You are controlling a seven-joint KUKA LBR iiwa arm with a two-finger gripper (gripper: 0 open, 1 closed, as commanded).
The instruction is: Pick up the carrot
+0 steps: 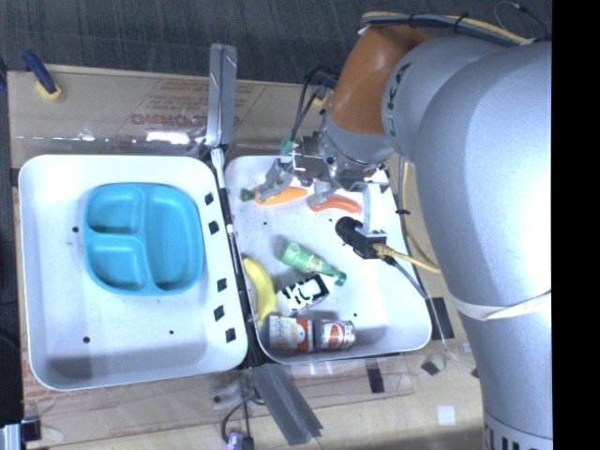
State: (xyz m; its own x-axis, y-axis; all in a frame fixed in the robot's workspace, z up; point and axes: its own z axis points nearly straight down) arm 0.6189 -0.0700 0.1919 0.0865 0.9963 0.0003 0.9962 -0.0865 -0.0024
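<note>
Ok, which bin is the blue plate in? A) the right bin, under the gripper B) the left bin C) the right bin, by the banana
B: the blue plate lies alone in the left bin, while the banana and gripper are over in the right bin.

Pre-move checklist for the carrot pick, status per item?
1. Carrot located: ok, it lies at the far end of the right bin, close to the far wall.
2. End effector near the target: ok, it sits right above the carrot.
3. Carrot between the fingers: cannot tell, the wrist hides the contact.
4. Lookalike nearby: not ok, a second orange piece lies just beside it, under the wrist.
5. Other clutter apart from the carrot: ok, green bottle, banana and can lie nearer the camera.
6. Blue tray out of the way: ok, in the left bin.
</note>
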